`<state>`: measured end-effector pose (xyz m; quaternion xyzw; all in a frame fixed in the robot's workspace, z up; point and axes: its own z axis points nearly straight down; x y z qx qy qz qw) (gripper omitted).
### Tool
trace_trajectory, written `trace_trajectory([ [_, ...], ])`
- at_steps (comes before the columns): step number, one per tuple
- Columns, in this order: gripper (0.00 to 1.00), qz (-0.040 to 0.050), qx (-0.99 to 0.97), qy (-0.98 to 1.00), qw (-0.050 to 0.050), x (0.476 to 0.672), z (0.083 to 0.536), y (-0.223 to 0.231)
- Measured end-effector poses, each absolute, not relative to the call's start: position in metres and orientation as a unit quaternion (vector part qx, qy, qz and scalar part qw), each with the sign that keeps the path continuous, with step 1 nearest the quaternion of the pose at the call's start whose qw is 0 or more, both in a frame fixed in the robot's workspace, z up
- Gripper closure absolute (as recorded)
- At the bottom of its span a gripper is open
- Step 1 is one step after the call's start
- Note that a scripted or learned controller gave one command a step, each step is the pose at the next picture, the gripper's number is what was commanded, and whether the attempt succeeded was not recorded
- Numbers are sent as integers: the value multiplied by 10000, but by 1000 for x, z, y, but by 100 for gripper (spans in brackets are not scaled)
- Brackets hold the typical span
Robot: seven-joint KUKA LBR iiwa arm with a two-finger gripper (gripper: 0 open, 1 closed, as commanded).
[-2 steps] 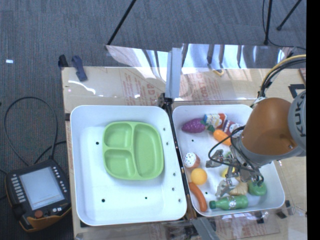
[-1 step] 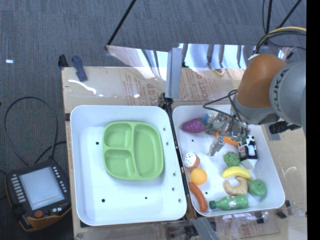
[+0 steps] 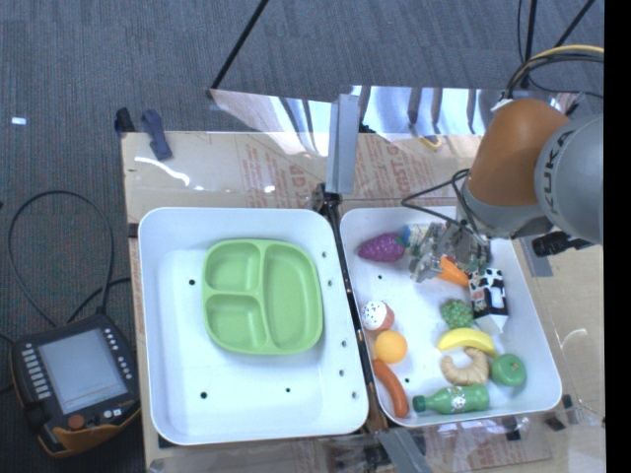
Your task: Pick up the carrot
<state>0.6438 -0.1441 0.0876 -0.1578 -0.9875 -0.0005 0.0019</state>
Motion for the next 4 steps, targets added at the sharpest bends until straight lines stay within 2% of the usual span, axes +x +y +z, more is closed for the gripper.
trace_trajectory([
  [1,100,-12,-1730,-9849,18,638,94,-146],
  [2,0,-4,-2694,-9630,7,597,88,-191],
  [3,0,-4,-2701,-9628,6,597,88,-191],
  [4,0,-4,-3021,-9533,5,629,88,-131],
])
